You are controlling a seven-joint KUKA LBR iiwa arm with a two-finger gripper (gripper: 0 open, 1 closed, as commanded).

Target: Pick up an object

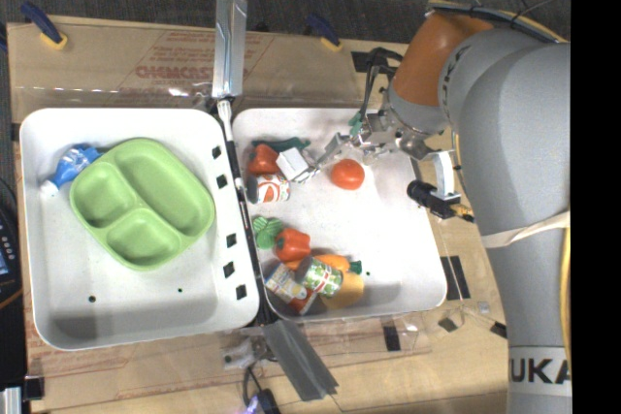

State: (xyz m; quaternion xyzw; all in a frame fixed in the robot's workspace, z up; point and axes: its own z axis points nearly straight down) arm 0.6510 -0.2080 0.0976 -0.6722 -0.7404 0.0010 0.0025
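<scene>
The gripper [309, 167] reaches low across the right bin [408, 238], its 2 fingers apparently spread over a small white block [291, 164], a red tomato [347, 174] just right; closing squarely should secure it.

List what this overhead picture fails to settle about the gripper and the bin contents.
- Two-finger gripper: small and foreshortened in the camera view, so its finger state and any grip are unreadable.
- Blue crumpled object: partly covered by the green divided plate; identity unclear.
- Pile of small packages in the right white bin: overlapping and too small to read.
- Grey arm: cut off by the picture's bottom edge.
</scene>
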